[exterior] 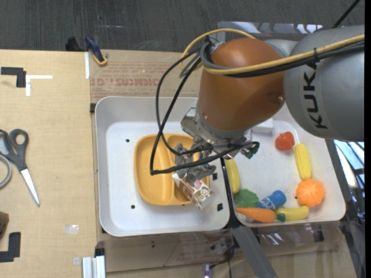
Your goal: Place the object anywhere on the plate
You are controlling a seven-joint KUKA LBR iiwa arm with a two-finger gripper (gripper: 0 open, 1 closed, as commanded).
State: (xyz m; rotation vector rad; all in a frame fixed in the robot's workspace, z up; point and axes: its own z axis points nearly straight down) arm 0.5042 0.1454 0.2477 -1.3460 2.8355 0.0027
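You can read the task as nearly through its last stage, though not finished. Nearest you, at the front right edge of the yellow divided plate [152,175], a small printed carton [198,192] sits tilted, partly over the plate's rim and partly over the floor of the left white bin [110,172]. It looks to be on or just above the plate, but you cannot tell from this angle whether it rests there or hangs.

The gripper [194,169] is directly above the carton, touching or all but touching its top. The wrist and cables hide the fingertips, so you cannot tell whether the fingers are apart or clamped on the carton. Judge it this way: if the carton is gripped, what remains is a release and a clear lift; if it is already free, only the retreat is left. Its perch on the rim suggests it might tip off toward the bin floor.

To the side, the right white bin [333,216] carries toy food: a carrot [256,214], a banana [293,213], an orange [310,192], a corn cob [302,160], and a tomato [284,141].

Farther back and to the left, scissors [22,164] lie on the wooden bench [46,109], well apart from the work.
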